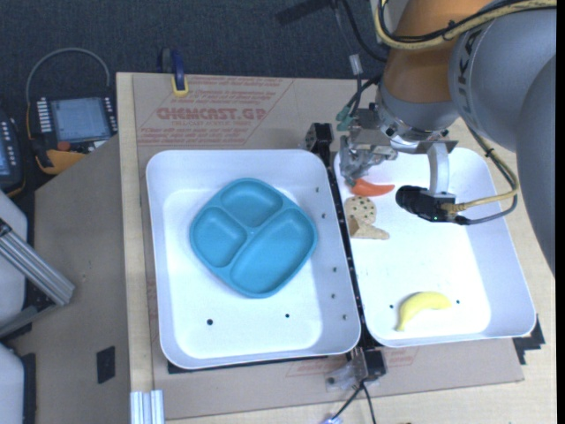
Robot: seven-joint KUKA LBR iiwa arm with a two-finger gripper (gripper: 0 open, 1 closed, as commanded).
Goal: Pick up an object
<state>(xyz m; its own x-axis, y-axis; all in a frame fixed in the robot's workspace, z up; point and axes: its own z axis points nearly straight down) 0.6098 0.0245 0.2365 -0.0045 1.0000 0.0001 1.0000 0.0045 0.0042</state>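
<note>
Hovering over the far left corner of the right bin [503,263], the tool [364,162] gives no clear sign whether it is released or clenched. Just beneath it lies an orange carrot-like piece [374,187], probably light, stiff and slick; grip across its middle. A tan cookie [361,216] lies nearer, a banana [422,307] nearest.

Grey arm [512,51] reaching in from the right, orange-banded wrist bent down, hand [360,168] lowered

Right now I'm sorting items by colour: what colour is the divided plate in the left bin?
Light blue; the divided plate shows clearly in the camera view.
</note>
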